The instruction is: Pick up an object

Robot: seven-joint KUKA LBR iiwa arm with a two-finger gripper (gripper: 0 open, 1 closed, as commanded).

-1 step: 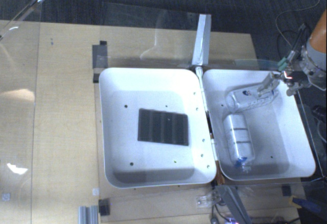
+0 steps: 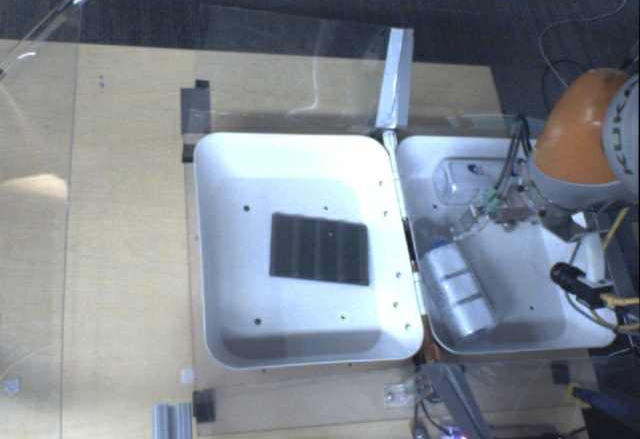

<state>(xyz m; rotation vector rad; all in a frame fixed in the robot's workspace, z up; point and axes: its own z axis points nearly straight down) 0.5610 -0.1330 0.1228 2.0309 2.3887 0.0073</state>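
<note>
White bins [image 2: 215, 227]; dark ribbed panel [image 2: 320, 249]; clear cup [image 2: 458, 289]; orange-banded grey arm [image 2: 585, 139]; pale wood bench [image 2: 100, 257].

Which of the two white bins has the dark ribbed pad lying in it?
The left bin, the one farther from the arm. A dark ribbed pad lies flat on its floor; the right bin holds clear, glassy items instead.

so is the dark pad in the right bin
No, the dark pad lies flat in the middle of the left bin, apart from its walls.

Fixed overhead camera, slanted down over both bins [image 2: 300, 152]
</note>
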